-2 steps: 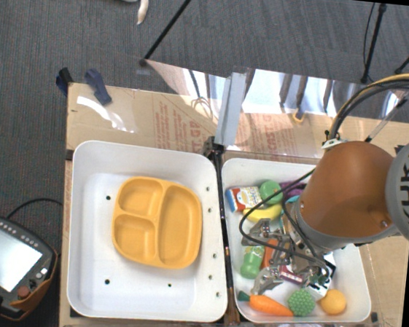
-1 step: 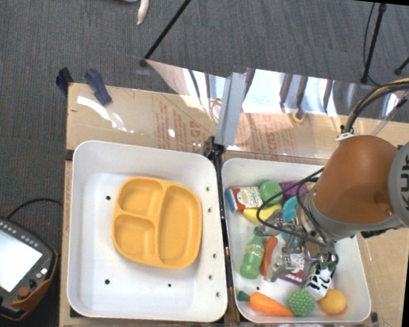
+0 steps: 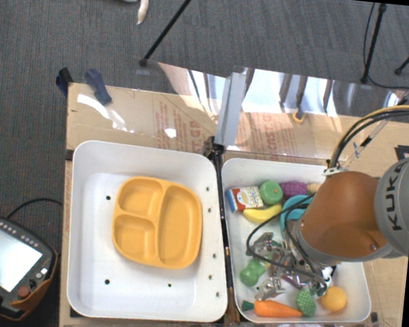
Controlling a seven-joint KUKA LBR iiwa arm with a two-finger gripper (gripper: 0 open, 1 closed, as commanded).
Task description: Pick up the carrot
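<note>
Carrot (image 3: 276,309) lies flat at the right bin's (image 3: 363,289) near edge, w/ clutter just behind it, so approach is prob from above. Gripper (image 3: 278,274) hangs just behind the carrot; can't tell if open or closed, nothing visibly held.

The arm (image 3: 398,207) is grey with a broad orange band (image 3: 342,215), white KUKA lettering, black and yellow cables (image 3: 366,130) looping above, and a metal gripper (image 3: 281,267).
</note>
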